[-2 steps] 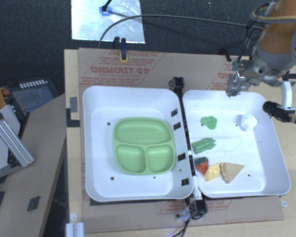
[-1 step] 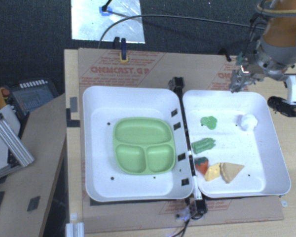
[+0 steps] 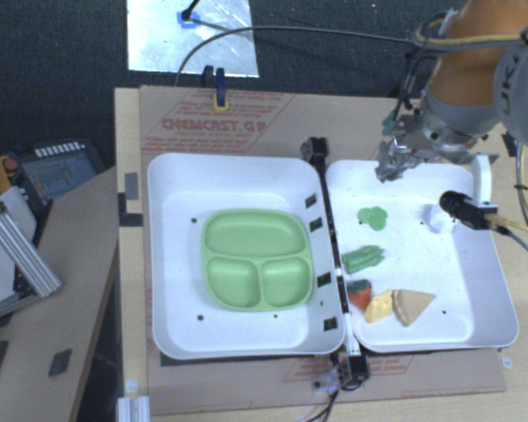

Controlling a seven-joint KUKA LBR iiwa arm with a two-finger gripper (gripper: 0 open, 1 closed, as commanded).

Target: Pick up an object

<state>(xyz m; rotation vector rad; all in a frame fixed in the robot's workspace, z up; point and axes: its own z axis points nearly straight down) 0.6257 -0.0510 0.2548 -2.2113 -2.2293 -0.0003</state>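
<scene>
Currently, pincer (image 3: 392, 170) above right bin's far edge, grip state unclear, green toy (image 3: 372, 217) just below.

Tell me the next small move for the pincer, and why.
Probably bring the pincer toward the camera and lower it over the small green piece. It hovers at the right bin's far edge, holding nothing, and that piece lies nearest, apart from the others.

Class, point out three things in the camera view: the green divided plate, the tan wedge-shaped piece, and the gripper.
Green divided plate (image 3: 255, 237), camera view, middle of its large upper compartment.
Tan wedge-shaped piece (image 3: 412, 304), camera view, centre of its top face.
Gripper (image 3: 389, 172), camera view, at its fingertips.
</scene>
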